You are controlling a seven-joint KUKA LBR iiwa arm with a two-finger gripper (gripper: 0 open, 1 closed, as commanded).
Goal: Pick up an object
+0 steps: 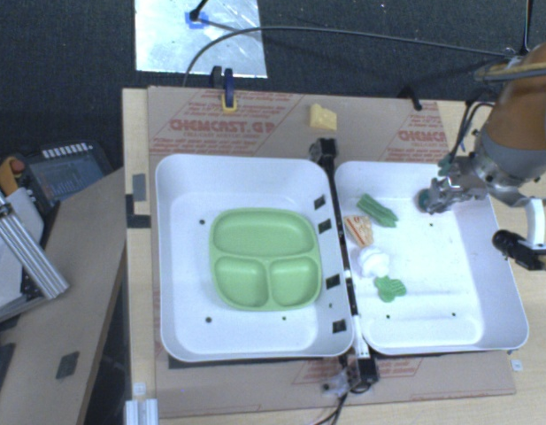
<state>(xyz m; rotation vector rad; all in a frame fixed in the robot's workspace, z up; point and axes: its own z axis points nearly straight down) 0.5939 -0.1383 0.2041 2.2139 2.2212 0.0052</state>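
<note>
We see the grey arm's two-finger gripper [429, 200] low over the right shallow white bin [449, 326]; whether it is released or clenched we cannot tell. Just left of it lies a long green plastic piece [377, 210], apart from it. Farther left and nearer the camera lie an orange-striped piece [359, 229], a small white lump [372, 259] and a green knobbly toy [390, 288].

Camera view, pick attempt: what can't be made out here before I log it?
- Gripper: too small and blurred in the camera view to tell its finger state or whether it holds anything.
- Arm: cut off by the right edge.
- Small white object and orange striped piece in the right bin: too small to identify.
</note>
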